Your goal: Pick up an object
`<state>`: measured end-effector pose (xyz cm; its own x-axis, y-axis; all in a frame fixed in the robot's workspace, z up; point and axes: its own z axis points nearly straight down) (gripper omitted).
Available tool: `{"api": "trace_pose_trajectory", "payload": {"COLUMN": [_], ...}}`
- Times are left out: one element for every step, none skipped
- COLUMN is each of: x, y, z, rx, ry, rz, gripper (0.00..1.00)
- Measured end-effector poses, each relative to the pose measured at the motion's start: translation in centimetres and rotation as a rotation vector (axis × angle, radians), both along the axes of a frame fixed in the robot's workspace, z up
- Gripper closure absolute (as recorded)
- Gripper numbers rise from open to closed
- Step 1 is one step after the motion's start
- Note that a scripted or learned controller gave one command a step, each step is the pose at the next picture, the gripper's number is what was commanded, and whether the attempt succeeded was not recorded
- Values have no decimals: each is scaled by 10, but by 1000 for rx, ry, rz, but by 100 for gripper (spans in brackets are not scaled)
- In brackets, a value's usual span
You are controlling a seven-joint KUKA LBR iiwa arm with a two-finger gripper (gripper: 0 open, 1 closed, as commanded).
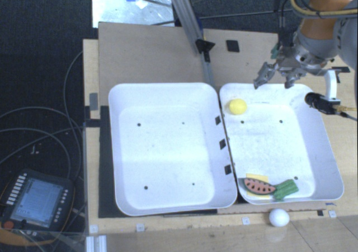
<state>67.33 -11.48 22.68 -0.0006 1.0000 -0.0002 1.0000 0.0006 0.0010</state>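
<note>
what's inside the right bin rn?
In the right bin: a yellow ball near the far left corner; a watermelon slice and green piece at the near edge. A yellow piece sits partly covered behind the slice.

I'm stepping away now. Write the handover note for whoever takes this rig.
Tool: open, holding nothing, poised above the far rim of the right bin.
Right bin: yellow ball in the far-left corner; watermelon slice and green piece at the near edge.
White ball lies on the bench, outside the bins, in front of the right bin.
Done: nothing picked.
Left: choose an object, descend, grasp, lift. The yellow ball looks nearest.
</note>
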Motion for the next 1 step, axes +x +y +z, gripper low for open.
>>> {"api": "trace_pose_trajectory", "payload": {"x": [-70], "y": [-6], "z": [-84], "rx": [0], "ry": [6], "rz": [-2], "gripper": [0]}}
